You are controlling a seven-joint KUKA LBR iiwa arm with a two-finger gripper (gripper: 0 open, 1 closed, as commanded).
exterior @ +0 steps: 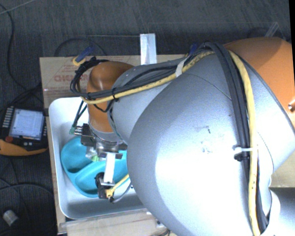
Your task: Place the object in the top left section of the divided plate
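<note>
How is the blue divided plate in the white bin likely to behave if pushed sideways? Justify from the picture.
The blue divided plate looks moulded and glossy, so it is probably stiff and fairly slippery. It appears broad and shallow, so it would likely slide rather than tip. The white bin wall sits close, so it should stop soon.

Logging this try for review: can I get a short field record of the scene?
bin: white bin, at the view's left
plate: blue divided plate, lying in the bin
hand: hand, above the plate
arm: grey arm, covering the view's right
floor: control pendant, left of the bin
</note>
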